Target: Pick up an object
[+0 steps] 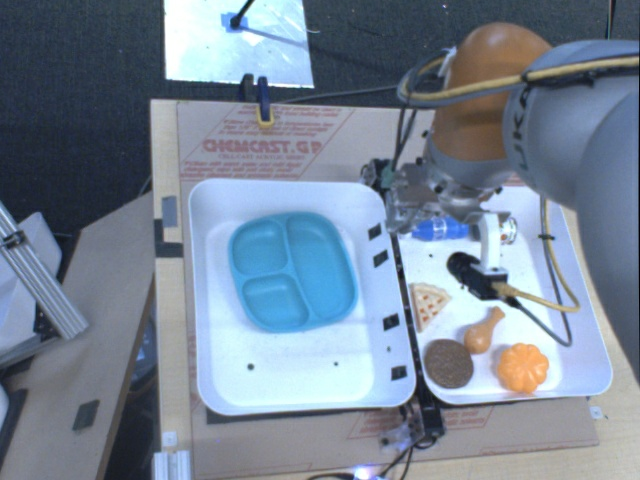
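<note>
Low in shallow white right bin (pixel 590 363), gripper (pixel 406 208) beside blue plastic bottle (pixel 440 230); its spread I can't tell. I'd centre over the bottle first.

Glossy white plastic bins (pixel 290 388); smooth matt blue plastic divided plate (pixel 293 270); glossy orange pumpkin (pixel 523 366); brown cardboard underlay (pixel 300 143).

On the brown surface (pixel 320 133) two white bins are borne, the left bin (pixel 215 368) set just beside the right bin (pixel 585 353).
</note>
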`<state>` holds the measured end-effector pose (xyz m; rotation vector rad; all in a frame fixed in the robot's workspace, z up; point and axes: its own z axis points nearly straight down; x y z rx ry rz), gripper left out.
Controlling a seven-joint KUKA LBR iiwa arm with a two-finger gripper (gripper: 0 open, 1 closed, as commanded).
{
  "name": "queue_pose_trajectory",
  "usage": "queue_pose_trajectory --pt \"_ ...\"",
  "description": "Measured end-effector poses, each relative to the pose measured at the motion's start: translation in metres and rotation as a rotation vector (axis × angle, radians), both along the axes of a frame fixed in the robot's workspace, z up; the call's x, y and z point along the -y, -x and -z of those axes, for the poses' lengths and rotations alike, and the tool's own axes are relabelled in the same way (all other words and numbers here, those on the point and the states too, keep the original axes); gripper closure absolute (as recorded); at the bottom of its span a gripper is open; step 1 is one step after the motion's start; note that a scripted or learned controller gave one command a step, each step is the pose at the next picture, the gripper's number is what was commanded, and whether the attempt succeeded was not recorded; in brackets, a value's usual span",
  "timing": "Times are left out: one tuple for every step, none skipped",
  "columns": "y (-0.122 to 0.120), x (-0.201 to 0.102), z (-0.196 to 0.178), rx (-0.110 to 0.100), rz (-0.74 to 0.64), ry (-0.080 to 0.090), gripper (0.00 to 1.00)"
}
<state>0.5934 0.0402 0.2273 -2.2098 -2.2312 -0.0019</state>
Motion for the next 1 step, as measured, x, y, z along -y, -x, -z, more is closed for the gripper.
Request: queue_pose_trajectory --pt "-0.0002 -0.058 0.0116 0.001 0.0 0.0 1.0"
